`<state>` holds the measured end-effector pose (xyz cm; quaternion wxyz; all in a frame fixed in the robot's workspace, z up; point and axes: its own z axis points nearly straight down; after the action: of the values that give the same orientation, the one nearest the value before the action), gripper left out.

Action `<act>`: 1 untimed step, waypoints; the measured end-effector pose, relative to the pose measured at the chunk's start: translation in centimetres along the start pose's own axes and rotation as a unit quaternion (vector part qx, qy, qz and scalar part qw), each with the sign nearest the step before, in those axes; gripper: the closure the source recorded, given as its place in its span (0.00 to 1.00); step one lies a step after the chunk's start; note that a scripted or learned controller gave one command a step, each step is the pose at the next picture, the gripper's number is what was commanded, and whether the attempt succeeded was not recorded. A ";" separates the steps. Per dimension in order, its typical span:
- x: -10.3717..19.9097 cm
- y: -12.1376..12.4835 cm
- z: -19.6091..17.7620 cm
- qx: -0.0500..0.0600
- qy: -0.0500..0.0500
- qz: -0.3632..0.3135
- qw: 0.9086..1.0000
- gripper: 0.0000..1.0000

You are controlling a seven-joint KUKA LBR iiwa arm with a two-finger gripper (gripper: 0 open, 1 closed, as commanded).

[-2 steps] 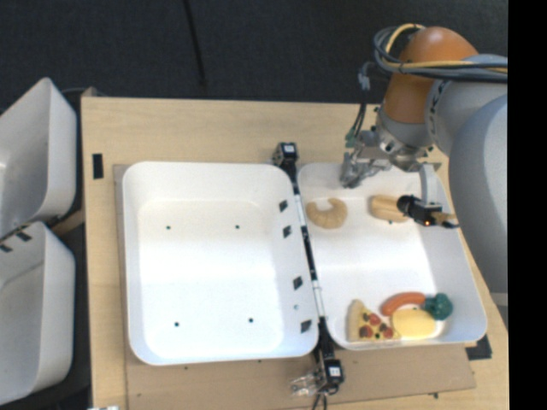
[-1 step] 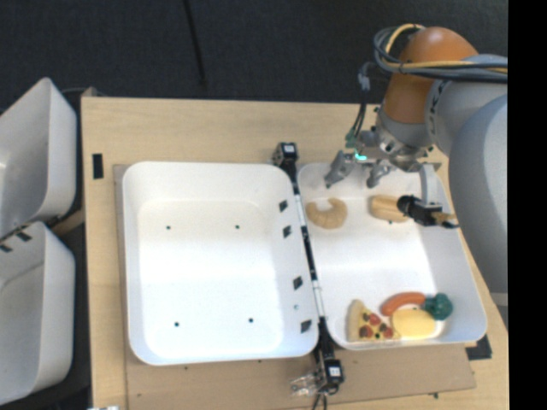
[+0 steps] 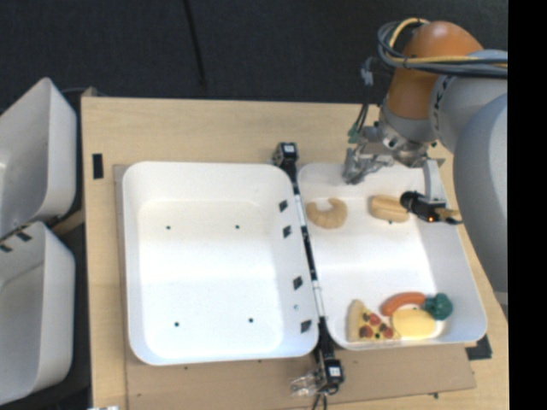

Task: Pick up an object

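Nearest the camera, in the right bin's (image 3: 457, 267) front corner, lie a pizza slice (image 3: 367, 321) with red dots, a pale yellow lemon-like piece (image 3: 414, 322) and an orange carrot (image 3: 408, 301) with a green top, all close together. Farther back in that bin sit a tan croissant (image 3: 328, 213), curved with its opening downward, and beside it to the right a small tan bread roll (image 3: 390, 208). Above the bin's far edge hangs the tool (image 3: 359, 169); how wide it stands I cannot tell, and nothing shows in its grasp. The left bin (image 3: 209, 254) sits alongside on the wooden surface (image 3: 102, 126).
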<state>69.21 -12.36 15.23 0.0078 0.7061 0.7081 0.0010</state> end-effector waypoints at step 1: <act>0.0 0.0 0.0 0.000 0.000 0.000 1.000 0.00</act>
<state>69.20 -12.36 15.19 0.0077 0.7059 0.7083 0.0005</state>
